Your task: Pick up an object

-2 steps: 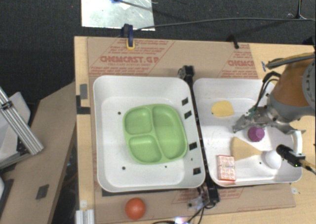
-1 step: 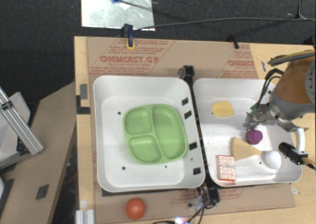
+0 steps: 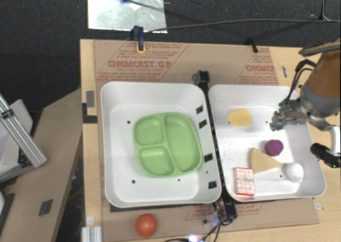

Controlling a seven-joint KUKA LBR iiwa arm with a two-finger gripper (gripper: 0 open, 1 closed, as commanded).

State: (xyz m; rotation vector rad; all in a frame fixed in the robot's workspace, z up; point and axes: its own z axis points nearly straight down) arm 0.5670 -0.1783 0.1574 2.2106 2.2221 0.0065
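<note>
Five objects lie in the right bin (image 3: pixel 319 182) — yellow disc (image 3: pixel 240 117), purple ball (image 3: pixel 274 147), tan wedge (image 3: pixel 261 160), white egg (image 3: pixel 293 171), red-patterned box (image 3: pixel 244 180) (bottom left corner). Above the purple ball hovers the pincer (image 3: pixel 278 121), its state unclear.

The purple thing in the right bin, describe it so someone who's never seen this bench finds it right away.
Look at the right bin of the two white ones. Near its middle, just above the tan wedge, sits the small purple ball. It is the only purple item there; its neighbours are yellow, tan, white and pink.
</note>
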